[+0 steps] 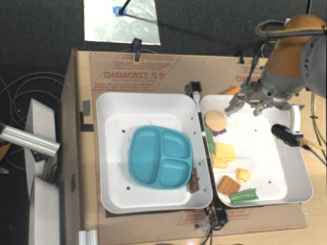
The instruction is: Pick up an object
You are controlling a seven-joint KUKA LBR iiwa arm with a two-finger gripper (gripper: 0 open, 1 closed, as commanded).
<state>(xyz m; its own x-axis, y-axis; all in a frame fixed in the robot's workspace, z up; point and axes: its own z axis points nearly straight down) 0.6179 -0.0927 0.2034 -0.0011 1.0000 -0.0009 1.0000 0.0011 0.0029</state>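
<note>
my arm point(294, 50) reaches in from the right of the view, the orange band bulging above the grey wrist, and bends down over the far side of the right bin point(299, 180). my gripper point(247, 107) hangs over that bin's far left part, tilted toward the middle of the bench. its 2 fingers point(233, 106) are spread apart with nothing between them, so it is open and holds nothing. the closest thing to pick is a tan round piece point(215, 120), lying in the right bin just beside the fingertip nearer the divider; i cannot tell whether they touch. a purple bit point(220, 132) peeks out from under its near edge. a long green piece point(209, 140) lies along the bin's left wall, with yellow blocks point(224, 154) beside it. nearer the front lie a small yellow lump point(242, 175), an orange wedge point(228, 186) and a green pod point(243, 195). the left bin point(115, 114) holds a teal plate point(160, 157) with 3 compartments, and a brown piece point(194, 180) sits at the plate's right edge. the cardboard sheet point(168, 65) under both bins carries red print reading "chemcast gp"; a 2nd red print near my wrist is too covered to read.
</note>
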